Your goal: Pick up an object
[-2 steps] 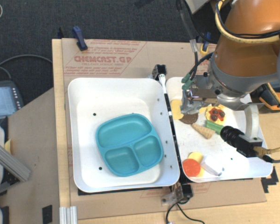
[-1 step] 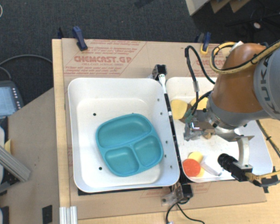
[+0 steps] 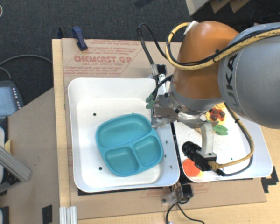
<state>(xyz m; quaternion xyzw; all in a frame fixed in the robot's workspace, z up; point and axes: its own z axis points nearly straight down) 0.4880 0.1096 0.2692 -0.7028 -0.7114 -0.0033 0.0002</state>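
A teal divided plate lies flat in the left bin, towards its front right. My gripper hangs over the wall between the two bins, just above the plate's upper right corner, and the big grey and orange wrist covers most of it. In the right bin a flat orange piece lies at the front left. Beside the wrist lie a small green piece and a red and yellow item.
The arm covers most of the right bin's back half. A brown board lies behind the bins with a blue clamp at its back left. Black cables run down to the wrist.
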